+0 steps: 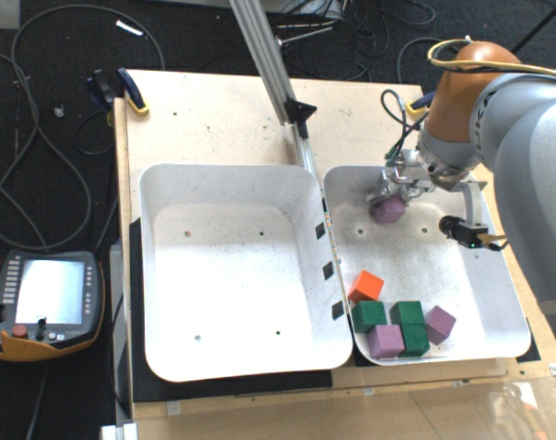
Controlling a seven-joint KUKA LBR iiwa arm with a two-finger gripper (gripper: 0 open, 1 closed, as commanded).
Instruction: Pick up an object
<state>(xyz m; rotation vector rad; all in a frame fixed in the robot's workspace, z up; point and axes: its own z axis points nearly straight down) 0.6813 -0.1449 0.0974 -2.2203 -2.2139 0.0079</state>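
Observation:
My gripper (394, 191) hangs over the far part of the right bin (497, 287), on the grey arm that reaches in from the right. A rounded purple object (387, 211) sits directly under its tip and touches it or nearly so. I cannot tell whether the object rests on the bin floor or is lifted. Near the front of the same bin lies a cluster of blocks: an orange one (367, 287), two green ones (369, 315) (409, 324) and two purple ones (385, 340) (440, 323).
The left bin (168, 246) stands beside the right one, and their rims meet in the middle. A slanted metal rail (264, 53) crosses the bench behind the bins. A black fitting (461, 230) on the arm overhangs the right bin. A teach pendant (44, 302) lies at far left.

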